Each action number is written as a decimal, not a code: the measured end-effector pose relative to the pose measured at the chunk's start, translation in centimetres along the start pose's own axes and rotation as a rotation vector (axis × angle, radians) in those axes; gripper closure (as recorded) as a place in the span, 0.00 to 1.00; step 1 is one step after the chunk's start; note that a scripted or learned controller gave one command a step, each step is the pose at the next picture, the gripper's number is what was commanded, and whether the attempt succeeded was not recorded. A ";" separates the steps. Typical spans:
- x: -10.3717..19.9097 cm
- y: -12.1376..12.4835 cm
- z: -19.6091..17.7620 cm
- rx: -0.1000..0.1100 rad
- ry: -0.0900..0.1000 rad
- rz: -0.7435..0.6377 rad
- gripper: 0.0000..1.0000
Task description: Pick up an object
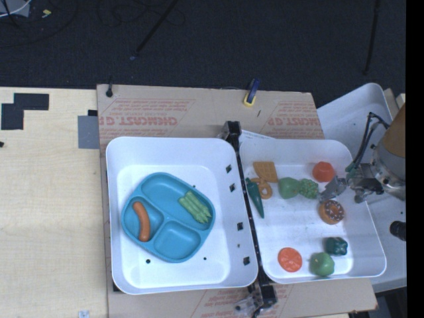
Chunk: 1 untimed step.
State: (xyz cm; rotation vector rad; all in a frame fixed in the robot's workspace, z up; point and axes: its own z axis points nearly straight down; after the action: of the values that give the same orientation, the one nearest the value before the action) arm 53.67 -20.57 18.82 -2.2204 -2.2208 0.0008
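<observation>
Left bin (pixel 126 158): carrying a blue divided plate (pixel 167 216). An orange sausage (pixel 142 220) is lying in the plate's left compartment; green beans (pixel 196 205) are resting in its upper right compartment.

Right bin (pixel 358 257): holding loose toy foods. A dark green pepper (pixel 255 197) is lying along the left wall, with a tan cracker (pixel 265 171) and a small pretzel ring (pixel 265 191) just beside it. A green vegetable (pixel 297 188) is sitting mid-bin. An orange-red slice (pixel 289 259) is lying near the front edge. An orange ball (pixel 323 171) is sitting near the back, a sprinkled doughnut (pixel 331 211) below it. A green apple (pixel 322 264) and a dark green piece (pixel 336 246) are occupying the front right.

Gripper (pixel 338 188): hovering between ball and doughnut, gripping nothing visible; finger spread cannot be told.
</observation>
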 end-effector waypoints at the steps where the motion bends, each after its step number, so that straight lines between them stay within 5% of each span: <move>1: 0.2 -0.5 4.4 0.003 0.002 -0.001 0.00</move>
State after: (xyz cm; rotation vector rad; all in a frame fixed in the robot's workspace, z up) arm 53.18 -20.34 14.45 -2.2168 -2.2198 0.0027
